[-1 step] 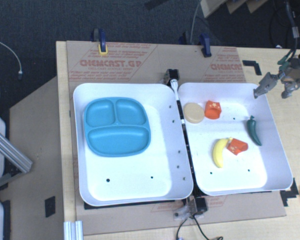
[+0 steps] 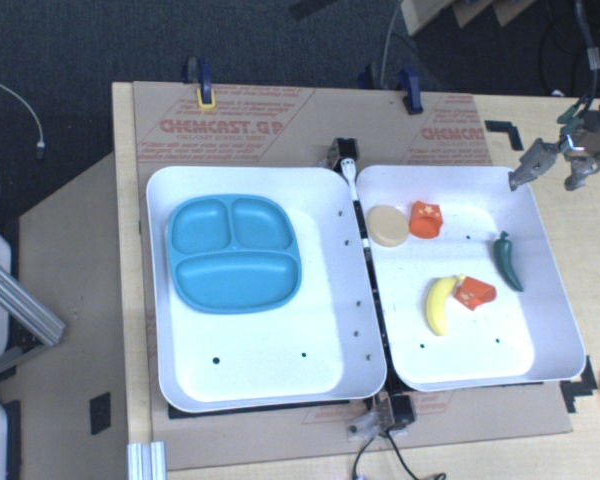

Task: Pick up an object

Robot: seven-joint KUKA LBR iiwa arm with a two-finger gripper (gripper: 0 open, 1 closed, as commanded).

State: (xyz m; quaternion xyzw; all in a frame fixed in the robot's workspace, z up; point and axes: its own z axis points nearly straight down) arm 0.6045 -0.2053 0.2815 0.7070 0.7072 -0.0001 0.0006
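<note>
Near edge of the right bin (image 2: 555,363), taken here as the landmark: the white tray is sitting on the tabletop (image 2: 130,268), touching the left bin (image 2: 280,388), which is carrying a blue divided plate (image 2: 236,253). Inside the right bin, nearest its front wall, a banana (image 2: 439,305) is lying with a red block (image 2: 474,293) touching its upper end. Toward the bin's right wall a green pepper (image 2: 507,262) is resting alone. Toward its back wall and left side, a tan disc (image 2: 387,225) and a red-orange piece (image 2: 426,220) are lying just beside each other.

Beyond the bin's far right corner, outside its rim, the claw (image 2: 557,158) is hovering well above the contents; its fingers appear spread and nothing is sitting between them. By this reading the approach step is in hand and no object is being lifted yet. The next move is calling for travel inward over the bin, then descent onto one item; the pepper, nearest and standing apart from the others, looks the least cluttered target.

Farther back, blue clamps (image 2: 203,76) are pinning the brown board, and dark carpet (image 2: 80,38) with loose cables is surrounding the rig.
</note>
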